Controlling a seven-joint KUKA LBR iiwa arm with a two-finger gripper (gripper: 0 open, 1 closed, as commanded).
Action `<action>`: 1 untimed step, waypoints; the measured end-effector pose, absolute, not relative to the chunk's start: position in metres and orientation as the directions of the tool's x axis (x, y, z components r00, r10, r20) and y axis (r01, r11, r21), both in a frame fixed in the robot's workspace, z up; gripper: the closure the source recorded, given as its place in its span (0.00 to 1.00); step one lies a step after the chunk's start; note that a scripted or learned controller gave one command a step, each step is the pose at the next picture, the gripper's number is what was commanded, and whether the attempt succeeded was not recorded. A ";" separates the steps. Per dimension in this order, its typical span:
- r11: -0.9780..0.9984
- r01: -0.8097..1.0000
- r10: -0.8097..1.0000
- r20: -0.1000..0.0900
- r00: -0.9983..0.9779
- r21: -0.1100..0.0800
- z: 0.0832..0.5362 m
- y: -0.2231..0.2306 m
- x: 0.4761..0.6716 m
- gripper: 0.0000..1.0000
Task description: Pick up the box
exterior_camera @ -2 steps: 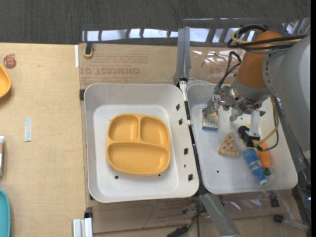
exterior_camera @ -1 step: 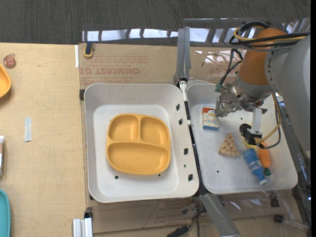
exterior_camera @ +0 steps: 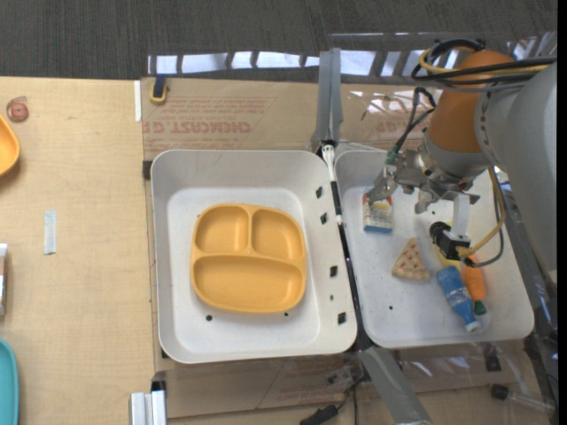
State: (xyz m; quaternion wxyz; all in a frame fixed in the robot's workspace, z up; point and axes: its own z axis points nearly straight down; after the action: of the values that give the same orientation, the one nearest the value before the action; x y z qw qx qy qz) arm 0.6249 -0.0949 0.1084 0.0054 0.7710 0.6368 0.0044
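Observation:
The box (exterior_camera: 378, 213) is small, white and blue with a picture on its face. It stands in the upper left part of the right bin (exterior_camera: 509, 326). My gripper (exterior_camera: 400, 191) hangs just above and to the right of the box, with its left side right over the box's top edge. Whether it touches the box I cannot tell. The grey arm with its orange band (exterior_camera: 461, 118) reaches in from the upper right.
In the right bin a pizza-slice toy (exterior_camera: 410, 260) lies near the middle, with a blue bottle (exterior_camera: 458, 297) and an orange carrot (exterior_camera: 477, 283) toward the lower right. In the left bin (exterior_camera: 177, 326) sits a yellow divided plate (exterior_camera: 249, 258).

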 end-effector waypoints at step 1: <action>-0.077 0.997 0.997 0.000 0.077 0.009 0.098 -0.094 0.633 0.00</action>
State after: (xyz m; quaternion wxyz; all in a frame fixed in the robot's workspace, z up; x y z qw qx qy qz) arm 0.6328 -0.0939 0.0978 0.0035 0.7337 0.6795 0.0030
